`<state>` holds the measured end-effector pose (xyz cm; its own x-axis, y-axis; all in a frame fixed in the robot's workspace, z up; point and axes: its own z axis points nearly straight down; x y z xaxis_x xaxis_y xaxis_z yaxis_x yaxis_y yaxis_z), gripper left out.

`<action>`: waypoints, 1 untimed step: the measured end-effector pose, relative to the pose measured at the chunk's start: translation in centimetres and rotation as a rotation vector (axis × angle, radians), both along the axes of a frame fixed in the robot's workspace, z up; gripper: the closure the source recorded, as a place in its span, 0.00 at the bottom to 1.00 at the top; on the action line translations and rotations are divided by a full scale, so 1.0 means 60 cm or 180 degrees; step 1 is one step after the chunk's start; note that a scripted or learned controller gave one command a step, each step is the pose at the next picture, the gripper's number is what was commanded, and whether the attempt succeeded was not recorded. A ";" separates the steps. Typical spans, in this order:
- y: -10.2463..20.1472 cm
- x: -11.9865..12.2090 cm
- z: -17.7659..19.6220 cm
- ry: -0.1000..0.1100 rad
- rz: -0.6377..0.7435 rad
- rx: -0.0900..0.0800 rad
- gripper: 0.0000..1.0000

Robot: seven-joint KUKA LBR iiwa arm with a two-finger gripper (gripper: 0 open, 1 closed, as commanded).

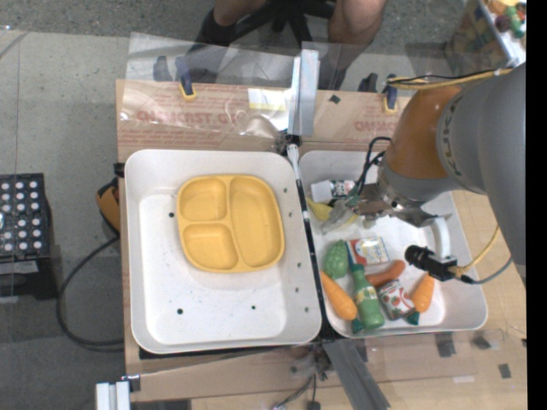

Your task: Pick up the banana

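Pincer (349, 205) sits low in right bin (461, 314), right at banana (323, 213) near the bin's left wall. Can't tell its opening or any grip. Yellow tray (231, 222) in left bin (154, 254).

Both white bins, the left bin (145, 254) and the right bin (466, 310), are seen to be smooth plastic with a faint sheen. The yellow divided tray (231, 222) is rendered in matt, smooth plastic. The worktop (214, 109) is shown as pale wood, overlaid by a clear, glossy, crinkled plastic sheet (248, 62). The arm (479, 135) is finished in smooth grey and orange with a satin gloss. The banana (329, 213) is given a dull yellow skin. The green bottle (367, 301) appears shiny.
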<state>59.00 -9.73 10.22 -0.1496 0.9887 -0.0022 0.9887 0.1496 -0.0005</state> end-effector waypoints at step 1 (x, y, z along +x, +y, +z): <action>0.010 0.095 -0.017 0.0013 -0.0518 -0.0008 0.00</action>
<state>64.68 -9.14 9.19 0.0124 0.9999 -0.0043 0.9999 -0.0125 -0.0048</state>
